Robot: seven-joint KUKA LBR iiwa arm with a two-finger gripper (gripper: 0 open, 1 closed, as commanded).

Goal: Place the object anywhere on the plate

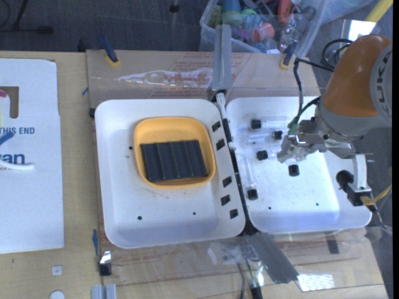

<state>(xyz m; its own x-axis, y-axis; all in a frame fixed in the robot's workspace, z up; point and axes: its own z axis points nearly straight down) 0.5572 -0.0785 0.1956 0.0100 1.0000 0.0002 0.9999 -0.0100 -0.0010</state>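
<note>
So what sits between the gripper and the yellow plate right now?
In the camera view, between the gripper and the yellow plate lie bare right-bin floor, the divider where both bins meet, and a strip of left bin floor.

A wooden bench [75, 73] stands on dark grey flooring [93, 11]; at its far edge a clear plastic tub [262, 14] brims with colourful items, possibly toys, while a white printed board [28, 154] lies flat at the left
</note>
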